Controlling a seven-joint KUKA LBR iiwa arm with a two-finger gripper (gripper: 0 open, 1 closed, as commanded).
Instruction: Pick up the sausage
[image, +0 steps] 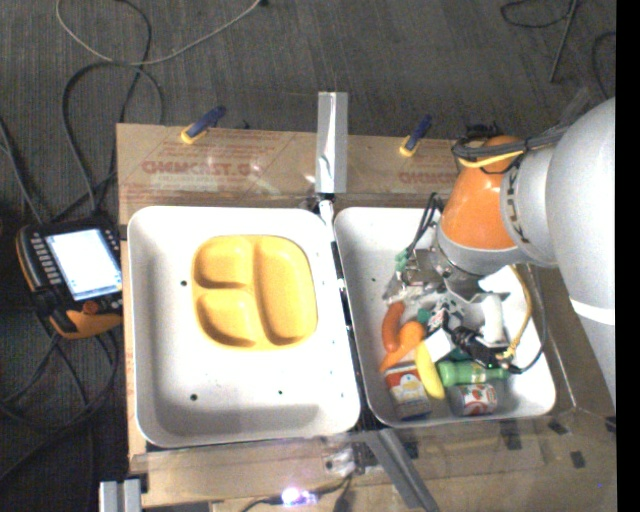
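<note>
The sausage (391, 323) is a short reddish-orange piece lying in the right bin (360, 262), near its left wall. My gripper (413, 287) hangs low over that bin, just above and to the right of the sausage's upper end. The grey wrist and its orange band cover the gripper's top. I see nothing lifted off the bin floor.
Packed below the sausage are an orange carrot-like piece (408, 341), a yellow banana (430, 370), a green bottle (468, 373), a ketchup bottle (406, 390) and a red can (476, 399). The left bin (160, 330) holds a yellow divided tray (255, 290).
</note>
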